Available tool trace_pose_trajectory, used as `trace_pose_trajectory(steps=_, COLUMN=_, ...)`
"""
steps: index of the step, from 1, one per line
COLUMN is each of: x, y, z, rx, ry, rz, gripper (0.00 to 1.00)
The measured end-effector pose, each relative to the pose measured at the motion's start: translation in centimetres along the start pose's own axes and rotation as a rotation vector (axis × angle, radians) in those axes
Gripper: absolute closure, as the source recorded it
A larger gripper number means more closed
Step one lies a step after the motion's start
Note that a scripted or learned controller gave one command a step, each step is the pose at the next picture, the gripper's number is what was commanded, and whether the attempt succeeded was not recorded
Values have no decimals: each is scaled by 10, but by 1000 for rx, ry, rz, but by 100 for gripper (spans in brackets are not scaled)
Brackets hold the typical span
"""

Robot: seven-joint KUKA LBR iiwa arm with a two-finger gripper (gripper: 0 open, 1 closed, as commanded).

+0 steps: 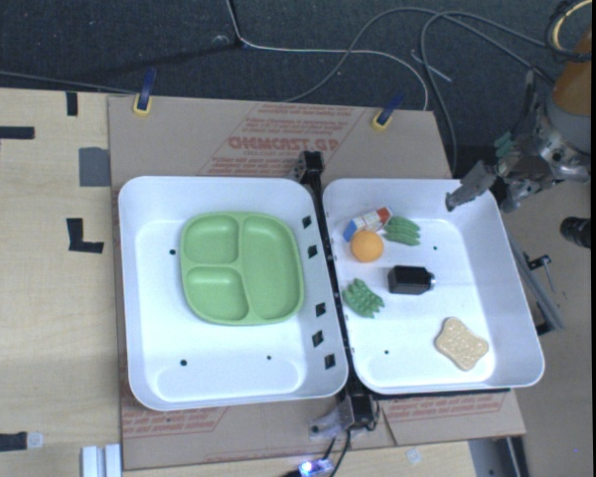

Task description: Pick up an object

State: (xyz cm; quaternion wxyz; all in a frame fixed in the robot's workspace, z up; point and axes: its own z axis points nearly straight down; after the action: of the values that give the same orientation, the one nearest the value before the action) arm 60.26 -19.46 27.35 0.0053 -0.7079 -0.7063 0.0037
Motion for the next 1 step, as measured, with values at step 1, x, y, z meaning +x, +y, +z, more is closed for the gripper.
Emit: trace_pose_trajectory(steps=1, x=1, y=2, z=-7, rx=-12, ry=-2, rz=-3, gripper=0)
